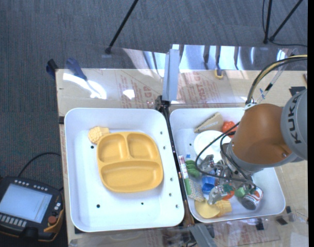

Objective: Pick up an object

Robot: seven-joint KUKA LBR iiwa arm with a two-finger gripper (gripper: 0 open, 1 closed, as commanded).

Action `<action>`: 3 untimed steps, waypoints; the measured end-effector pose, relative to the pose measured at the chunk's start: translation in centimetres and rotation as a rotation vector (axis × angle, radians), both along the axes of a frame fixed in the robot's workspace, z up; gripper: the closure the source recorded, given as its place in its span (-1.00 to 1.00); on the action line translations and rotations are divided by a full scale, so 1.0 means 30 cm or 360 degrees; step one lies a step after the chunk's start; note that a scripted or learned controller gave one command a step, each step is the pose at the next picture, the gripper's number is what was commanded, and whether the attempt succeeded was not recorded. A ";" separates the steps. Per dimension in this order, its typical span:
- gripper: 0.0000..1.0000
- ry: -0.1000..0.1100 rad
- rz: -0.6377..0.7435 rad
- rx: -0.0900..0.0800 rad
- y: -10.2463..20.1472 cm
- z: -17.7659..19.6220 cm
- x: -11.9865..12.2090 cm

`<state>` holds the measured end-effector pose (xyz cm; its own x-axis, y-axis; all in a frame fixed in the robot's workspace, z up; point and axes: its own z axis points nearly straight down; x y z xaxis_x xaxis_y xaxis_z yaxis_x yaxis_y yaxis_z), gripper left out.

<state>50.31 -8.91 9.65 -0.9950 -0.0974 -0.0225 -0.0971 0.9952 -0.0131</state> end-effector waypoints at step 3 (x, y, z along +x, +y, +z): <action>-1.00 0.0041 -0.0206 0.0024 -0.335 -0.035 0.121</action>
